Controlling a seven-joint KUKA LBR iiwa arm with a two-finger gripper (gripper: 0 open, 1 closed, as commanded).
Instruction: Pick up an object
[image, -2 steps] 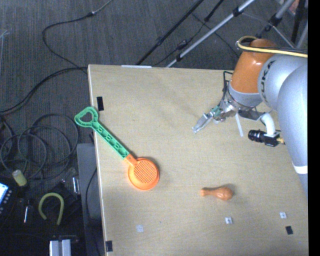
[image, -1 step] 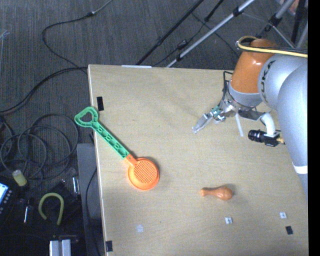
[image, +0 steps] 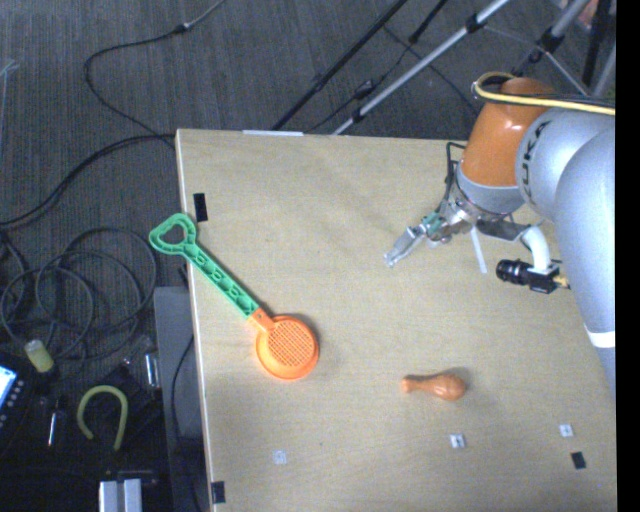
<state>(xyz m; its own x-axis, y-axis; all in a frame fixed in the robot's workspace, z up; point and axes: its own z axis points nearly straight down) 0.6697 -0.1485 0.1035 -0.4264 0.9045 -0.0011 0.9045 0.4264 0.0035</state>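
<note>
A toy strainer with an orange mesh head (image: 286, 347) and a long green handle (image: 208, 264) lies flat at the left of the tan bench top (image: 340, 190). A small orange drumstick-shaped piece (image: 437, 385) lies near the front middle. My gripper (image: 397, 254) hangs over the middle right of the bench, pointing down and to the left, well apart from both objects. It sits up and right of the strainer head and above the drumstick in the view. The grey arm with its orange band (image: 505, 140) reaches in from the right.
Small black and white markers (image: 457, 440) dot the bench near the front right. Beyond the bench's left edge, cables (image: 60, 290) and a green hook (image: 103, 410) lie on the dark floor. Tripod legs (image: 420, 60) cross the floor behind.
</note>
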